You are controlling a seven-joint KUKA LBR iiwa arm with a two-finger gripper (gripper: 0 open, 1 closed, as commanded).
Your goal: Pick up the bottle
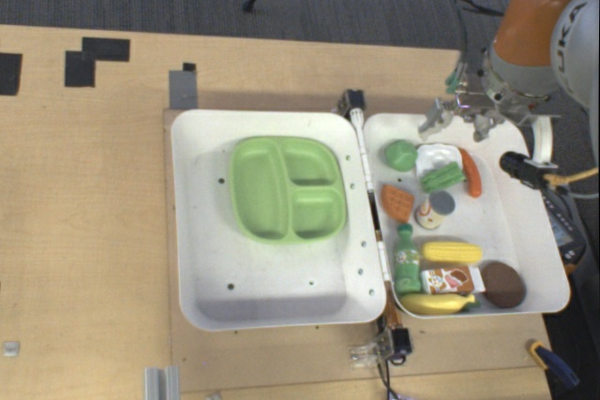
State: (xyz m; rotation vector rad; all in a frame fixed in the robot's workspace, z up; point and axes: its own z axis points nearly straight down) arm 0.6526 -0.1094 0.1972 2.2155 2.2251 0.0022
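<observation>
The gripper (459, 114) hangs over the far edge of the right bin (527, 220), near its far right corner. Its two metal fingers (436, 119) are spread apart, so the hand is released, and nothing is between them. It touches no object; the nearest things are a green round toy (400, 155) and a white piece (438, 155) just below it.

The bottle (406, 261) is green and lies along the left wall of the right bin, toward the near side, well apart from the gripper. Just beside it on the right are a corn cob (452, 251) and a small printed box (450, 280); a banana (437, 303) lies at its near end, against the near edge. The bottle therefore has little free room on its right and near sides, and the bin wall closes its left side.

The right bin is crowded. It holds also a green vegetable (442, 175), a carrot (471, 173), an orange waffle-like piece (397, 200), a small round toy (433, 212) and a brown ball (502, 284) in the near right corner. The strip along its right edge is bare.

The left bin (211, 286) holds a green divided plate (287, 188) in its middle, with open white floor around it on all sides.
</observation>
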